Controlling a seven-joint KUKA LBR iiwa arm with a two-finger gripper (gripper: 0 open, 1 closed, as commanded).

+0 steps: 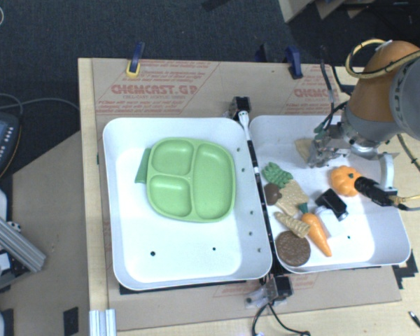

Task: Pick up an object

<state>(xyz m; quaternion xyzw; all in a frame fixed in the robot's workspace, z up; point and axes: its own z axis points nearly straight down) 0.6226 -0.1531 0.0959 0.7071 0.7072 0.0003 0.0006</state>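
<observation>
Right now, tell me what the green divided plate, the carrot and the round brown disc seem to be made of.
Green divided plate: likely moulded plastic, with an even colour, soft sheen and rounded compartments.
Orange carrot: probably plastic or rubber toy food, with a uniform, slightly glossy orange.
Round brown disc: unclear, a matte, speckled surface, possibly toy cookie plastic or foam.

A green divided plate [192, 179] lies in the left white bin [126, 243], on a brown board [98, 103] held by a yellow clamp [134, 63] and a blue clamp [293, 61] at its far edge
</observation>
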